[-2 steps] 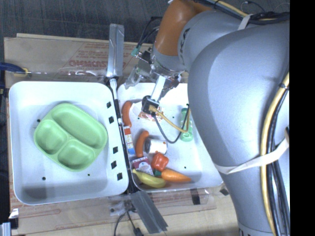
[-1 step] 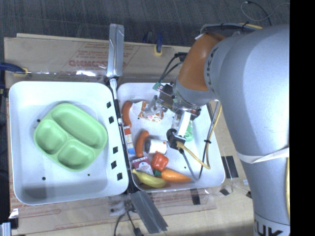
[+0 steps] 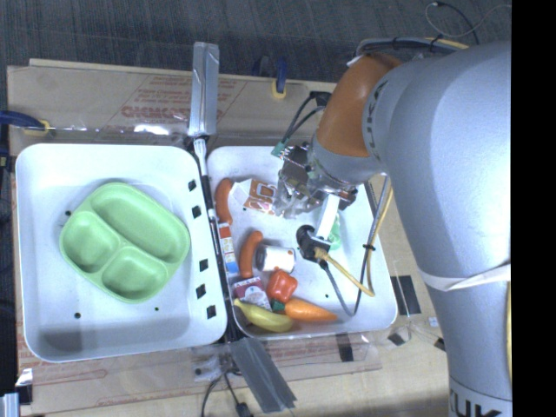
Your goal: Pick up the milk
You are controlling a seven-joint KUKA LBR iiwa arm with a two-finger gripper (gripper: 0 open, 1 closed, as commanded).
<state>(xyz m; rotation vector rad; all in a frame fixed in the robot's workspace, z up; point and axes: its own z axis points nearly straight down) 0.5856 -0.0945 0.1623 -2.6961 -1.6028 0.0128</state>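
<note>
The milk [image 3: 329,222] looks like a small white carton with green print, lying in the right bin [image 3: 380,307] near its right wall, partly under the arm's wrist. My gripper [image 3: 298,200] hangs over the upper middle of that bin, just left of the carton and beside an orange-and-white packet [image 3: 259,195]. The wrist hides the carton's upper end. I see nothing clearly held.
The right bin also holds two sausages [image 3: 224,200] [image 3: 250,251], a white cylinder [image 3: 279,258], a red pepper [image 3: 281,283], a carrot [image 3: 309,312] and a banana [image 3: 263,319]. A green divided plate [image 3: 124,240] lies in the left bin [image 3: 43,320]. A yellow cable [image 3: 349,277] trails across the right bin.
</note>
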